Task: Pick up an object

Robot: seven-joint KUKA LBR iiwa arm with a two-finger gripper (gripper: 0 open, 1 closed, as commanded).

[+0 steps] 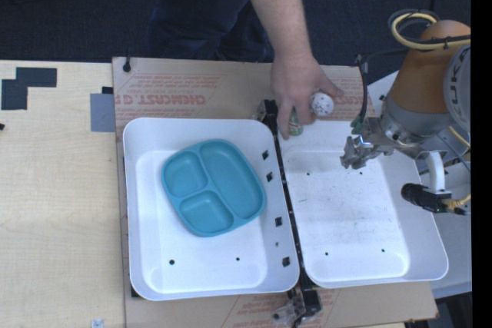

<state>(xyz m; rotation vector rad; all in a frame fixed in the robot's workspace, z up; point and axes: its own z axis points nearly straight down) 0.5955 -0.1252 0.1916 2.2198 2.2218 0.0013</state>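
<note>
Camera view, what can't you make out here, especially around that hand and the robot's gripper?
- Small objects in the person's hand: a white ball and a greenish item, partly covered by fingers, too small to identify.
- Gripper: small and blurred over the right bin, so finger state is unclear.
- The person: cut off by the top edge above the forearm.
- Printing on the cardboard: too blurred to read.

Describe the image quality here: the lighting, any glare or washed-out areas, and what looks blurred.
Camera view: light is even and soft, with faint shadows along the rims of the white bins. The right bin is nearly washed out. The teal divided plate is clear, with no glare. The person's hand and the small things it holds are soft, and the gripper is too dark and blurred for detail.
</note>
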